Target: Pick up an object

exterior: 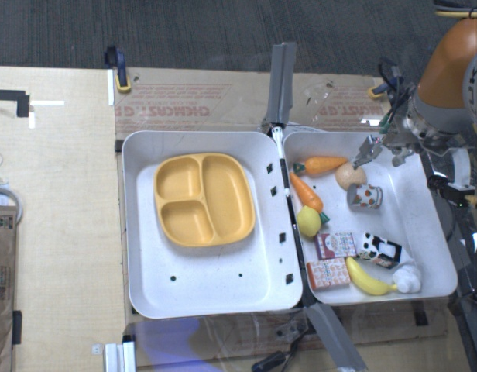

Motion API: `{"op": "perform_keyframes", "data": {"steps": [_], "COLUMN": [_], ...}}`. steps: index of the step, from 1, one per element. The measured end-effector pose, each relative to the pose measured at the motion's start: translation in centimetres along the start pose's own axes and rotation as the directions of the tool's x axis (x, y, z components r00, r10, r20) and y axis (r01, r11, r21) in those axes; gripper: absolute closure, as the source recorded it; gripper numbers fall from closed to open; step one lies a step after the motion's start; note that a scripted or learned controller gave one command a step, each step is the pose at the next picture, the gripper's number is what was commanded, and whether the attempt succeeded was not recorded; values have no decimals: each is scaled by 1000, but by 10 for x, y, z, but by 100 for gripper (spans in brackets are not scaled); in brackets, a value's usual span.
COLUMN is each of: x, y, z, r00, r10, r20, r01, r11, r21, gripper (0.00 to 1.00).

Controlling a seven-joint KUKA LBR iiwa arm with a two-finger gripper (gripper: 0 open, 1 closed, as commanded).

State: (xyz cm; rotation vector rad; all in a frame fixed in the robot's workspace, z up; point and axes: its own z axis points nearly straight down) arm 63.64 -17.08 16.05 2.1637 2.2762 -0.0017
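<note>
Metal fingers (368, 152) hover near rounded beige potato (348, 177) (smooth-skinned).

From my seat the right bin (424, 208) is packed along its left and near sides with carrots (316, 178), boxes (331, 260), a banana (367, 279). Its right middle floor looks open, and the left bin (145, 285) has room near the yellow plate (204, 200).

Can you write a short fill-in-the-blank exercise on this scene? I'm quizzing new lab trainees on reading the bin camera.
1. The yellow divided plate lies in the ___ bin.
2. The plate has ___ compartments.
3. The banana lies in the ___ bin.
4. The number of carrots in that bin is ___.

Missing words: left; three; right; two
</note>
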Motion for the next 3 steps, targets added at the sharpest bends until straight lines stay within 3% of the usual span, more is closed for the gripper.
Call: {"op": "perform_keyframes", "data": {"steps": [1, 2, 3], "x": [0, 37, 13], "y": [0, 19, 22], "z": [0, -30, 69], "r00": [1000, 1000, 1000], "r10": [0, -26, 9], "r20": [0, -1, 1], "r01": [0, 26, -9], "r11": [1000, 1000, 1000], "r21": [0, 0, 2], "gripper": [0, 0, 0]}}
